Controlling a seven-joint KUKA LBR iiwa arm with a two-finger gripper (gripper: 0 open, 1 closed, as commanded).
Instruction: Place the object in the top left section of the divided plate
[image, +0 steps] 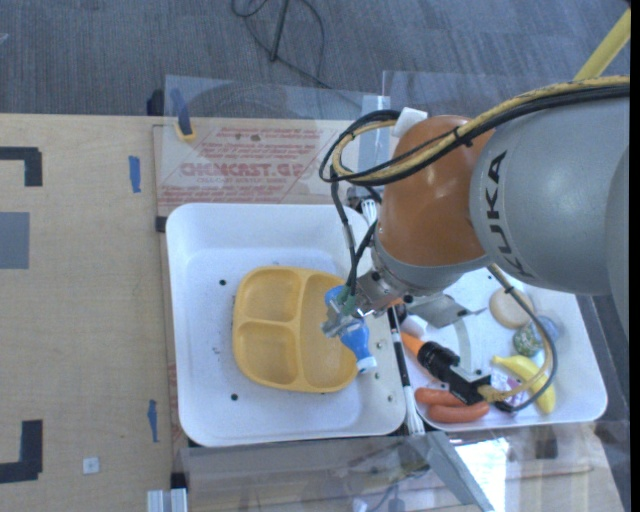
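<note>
My tool looks clamped on a blue tube over the yellow divided plate's right edge. I'd carry it left and far, over the top-left section, before releasing.

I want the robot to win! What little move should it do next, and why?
Probably slide a little left and toward the far side. The tool hangs over the right edge of the yellow divided plate with a blue object at it, while the plate's top left section lies farther over.

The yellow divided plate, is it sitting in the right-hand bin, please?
No, the yellow divided plate lies in the left bin.
</note>
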